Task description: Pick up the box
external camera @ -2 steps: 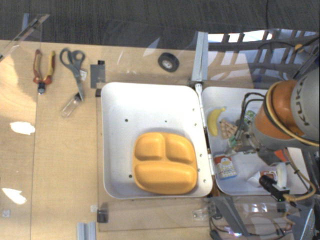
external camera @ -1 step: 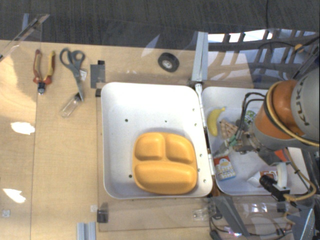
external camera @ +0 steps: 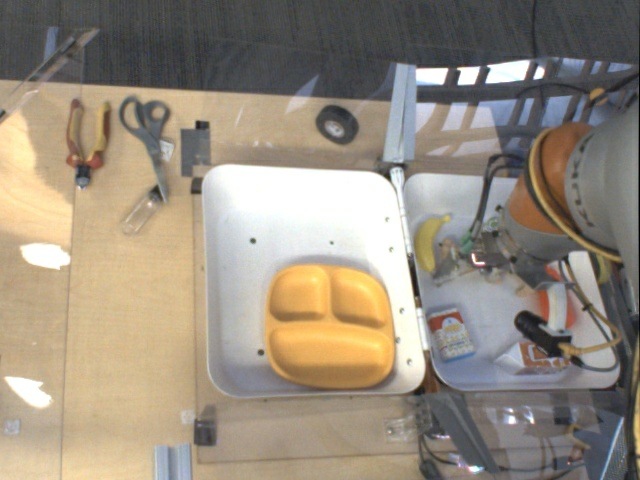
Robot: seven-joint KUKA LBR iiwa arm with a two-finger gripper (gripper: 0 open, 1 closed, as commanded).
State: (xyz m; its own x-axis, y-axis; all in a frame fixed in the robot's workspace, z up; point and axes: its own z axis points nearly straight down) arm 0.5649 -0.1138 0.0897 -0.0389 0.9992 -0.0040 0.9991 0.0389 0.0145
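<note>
Box [external camera: 452, 334], small, red and white, lying flat in right bin [external camera: 480, 368], long axis running near-to-far, just below-left of gripper [external camera: 478, 256]; finger state cannot be told.

one fixed camera looking down at a slant over the bench

it is sitting high above, taking in both the left bin [external camera: 230, 268] and the right bin [external camera: 500, 368] whole, with dark floor running along the top edge and the arm [external camera: 590, 188] reaching in from the right.
</note>
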